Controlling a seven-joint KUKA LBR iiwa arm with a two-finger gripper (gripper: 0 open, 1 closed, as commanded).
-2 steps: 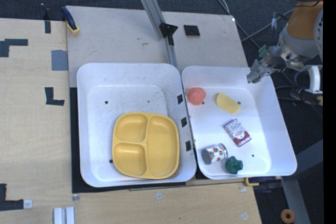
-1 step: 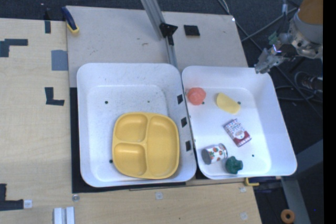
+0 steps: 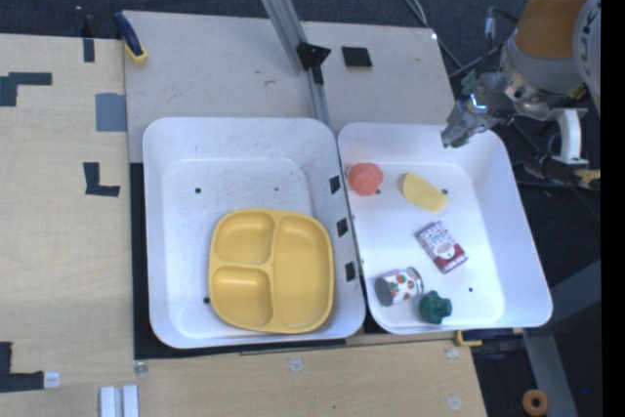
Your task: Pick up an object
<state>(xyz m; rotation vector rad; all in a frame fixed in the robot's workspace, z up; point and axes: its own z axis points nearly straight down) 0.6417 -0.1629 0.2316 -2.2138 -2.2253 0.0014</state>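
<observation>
Below and left of the gripper (image 3: 457, 134), which hovers over the right bin's (image 3: 518, 239) far rim, grip state unreadable, lies a yellow block (image 3: 424, 191); approach step, descent likely needed next.

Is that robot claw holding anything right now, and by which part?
Nothing is held. The gripper hovers at the right bin's top edge, apart from the yellow block.
</observation>
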